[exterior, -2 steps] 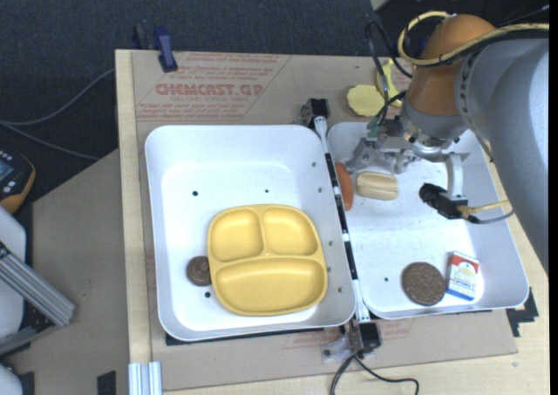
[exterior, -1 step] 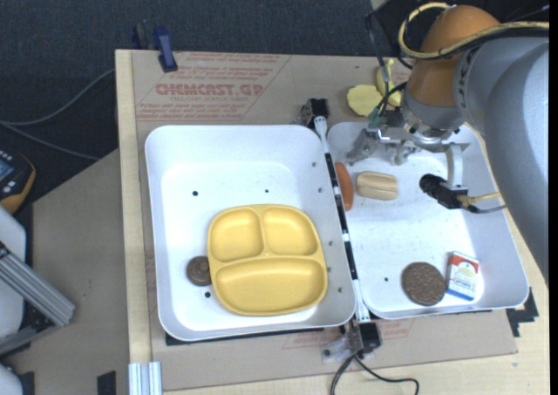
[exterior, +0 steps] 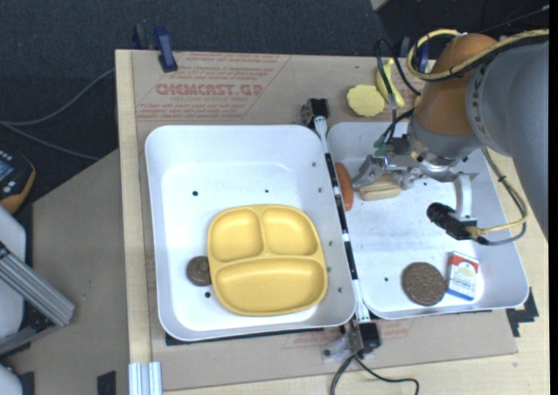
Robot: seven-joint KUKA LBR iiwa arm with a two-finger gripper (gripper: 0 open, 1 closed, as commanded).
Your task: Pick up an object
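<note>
Down over the far-left part of the right white bin (exterior: 388,249), at the end of the grey arm (exterior: 523,88) with its orange band (exterior: 446,101): the jaws; spread or pressed together, cannot tell from this slant. Just on the near side of the jaws, touching them or just apart, hard to say which: a tan block (exterior: 380,192), lying flat on the bin floor; not seen pinched. Just to the view's left of the jaws, against the bin's left wall: an orange-red oval thing (exterior: 346,186). Well toward the near edge from the jaws, in the same bin: a brown round disc (exterior: 424,283); just beside it on the view's right, a small white carton (exterior: 464,277) with blue and red print. Beyond the jaws, outside the bins on the bare table (exterior: 218,88): a yellow lump (exterior: 365,100). Far to the view's left of the jaws, in the left white bin (exterior: 174,158): a yellow three-part plate (exterior: 264,258); at its left rim, touching and partly tucked under it, a second brown disc (exterior: 199,270). Farther still, at the table's far-left edge: a blue clamp (exterior: 164,49).
</note>
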